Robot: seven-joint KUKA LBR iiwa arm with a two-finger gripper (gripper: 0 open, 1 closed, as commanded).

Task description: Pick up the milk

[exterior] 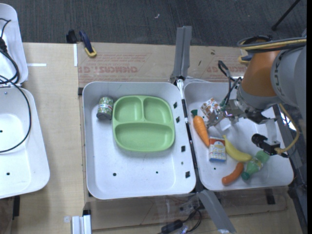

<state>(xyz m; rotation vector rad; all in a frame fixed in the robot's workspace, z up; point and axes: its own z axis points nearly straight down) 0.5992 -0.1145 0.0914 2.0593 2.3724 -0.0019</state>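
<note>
The milk (217, 150) is a small white carton with a red top and a blue base. It lies flat in the right bin (278, 177), between the carrot (200, 129) and the banana (236, 151). My gripper (223, 119) hangs low over the upper middle of that bin, just beyond the carton's far end and next to a crumpled patterned packet (210, 107). Nothing of the carton is lifted; it rests on the bin floor.
An orange sausage-shaped toy (232, 174) and a green bottle (254, 165) lie at the right bin's near side. The left bin (131, 177) holds a green divided plate (144, 123) and a small can (105, 107). A grey divider post (182, 52) stands between the bins.
</note>
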